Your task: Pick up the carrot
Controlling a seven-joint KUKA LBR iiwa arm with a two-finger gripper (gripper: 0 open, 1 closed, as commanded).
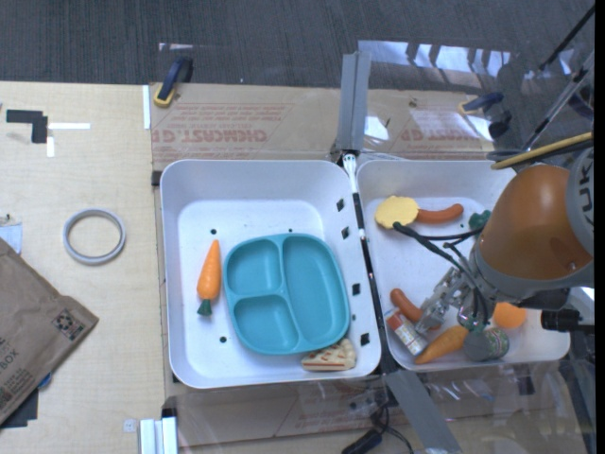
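Observation:
An orange carrot with a green stalk lies upright along the left side of the left bin, beside a teal divided plate. A second orange carrot-like piece lies at the front of the right bin. My gripper hangs low over the right bin, just above and behind that second piece, under the arm's orange band. Nothing is visibly held in it.
The right bin also holds a yellow item, two sausages, an orange fruit and a grey-green object. A waffle-like piece sits at the left bin's front. A tape ring lies on the bench.

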